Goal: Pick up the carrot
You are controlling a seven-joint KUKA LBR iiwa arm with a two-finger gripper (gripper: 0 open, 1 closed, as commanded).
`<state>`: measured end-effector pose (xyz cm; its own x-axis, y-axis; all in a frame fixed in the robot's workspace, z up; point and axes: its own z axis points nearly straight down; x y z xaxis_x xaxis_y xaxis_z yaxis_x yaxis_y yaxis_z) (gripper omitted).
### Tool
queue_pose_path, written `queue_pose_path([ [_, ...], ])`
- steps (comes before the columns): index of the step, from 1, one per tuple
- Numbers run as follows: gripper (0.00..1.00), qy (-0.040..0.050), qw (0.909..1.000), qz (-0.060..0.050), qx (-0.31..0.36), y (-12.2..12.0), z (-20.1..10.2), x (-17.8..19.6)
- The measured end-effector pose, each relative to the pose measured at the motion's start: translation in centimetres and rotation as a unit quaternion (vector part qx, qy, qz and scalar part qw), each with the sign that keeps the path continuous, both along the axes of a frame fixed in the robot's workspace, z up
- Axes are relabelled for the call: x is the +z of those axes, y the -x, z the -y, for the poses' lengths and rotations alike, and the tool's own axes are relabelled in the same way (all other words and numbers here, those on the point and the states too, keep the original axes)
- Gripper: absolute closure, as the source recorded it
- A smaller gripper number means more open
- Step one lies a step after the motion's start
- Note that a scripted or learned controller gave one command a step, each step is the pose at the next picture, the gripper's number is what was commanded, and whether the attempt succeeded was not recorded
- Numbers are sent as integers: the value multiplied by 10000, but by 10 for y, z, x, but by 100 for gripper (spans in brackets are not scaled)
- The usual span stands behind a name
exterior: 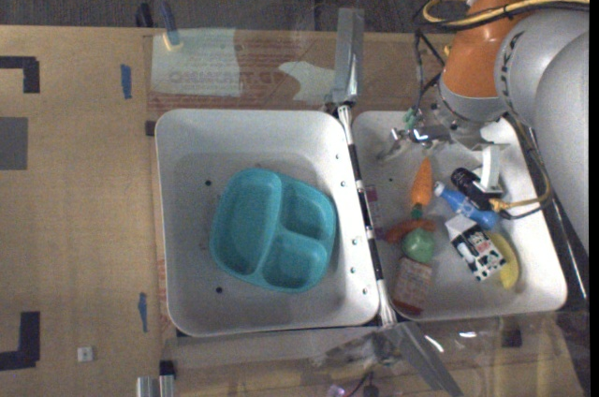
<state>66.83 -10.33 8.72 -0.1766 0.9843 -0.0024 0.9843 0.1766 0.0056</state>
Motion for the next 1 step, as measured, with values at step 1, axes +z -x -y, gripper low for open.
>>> queue_pose_path([
  [1, 0, 0, 10000, -3, 0, 0, 0, 0],
])
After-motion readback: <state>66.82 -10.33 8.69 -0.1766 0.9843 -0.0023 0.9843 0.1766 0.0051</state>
